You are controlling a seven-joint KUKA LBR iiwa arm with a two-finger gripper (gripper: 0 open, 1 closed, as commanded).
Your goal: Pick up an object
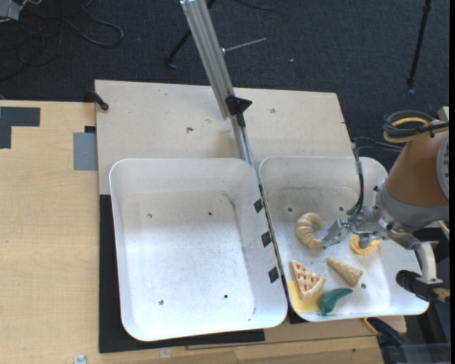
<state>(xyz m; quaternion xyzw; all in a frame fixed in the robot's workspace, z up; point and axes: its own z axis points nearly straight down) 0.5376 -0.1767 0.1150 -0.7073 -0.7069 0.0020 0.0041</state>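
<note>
The croissant [309,230], likely light, stiff plastic best pinched across its curved middle, lay in the right bin [379,169] just beside the gripper [338,232], whose fingers stood apart and held nothing.

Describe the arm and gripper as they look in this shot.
The arm shows a rounded orange-brown band above a grey wrist section. A thin dark cable runs down beside it toward the gripper, a small grey metallic piece with a touch of green near its base. Yellow and black cables coil behind the arm.
</note>
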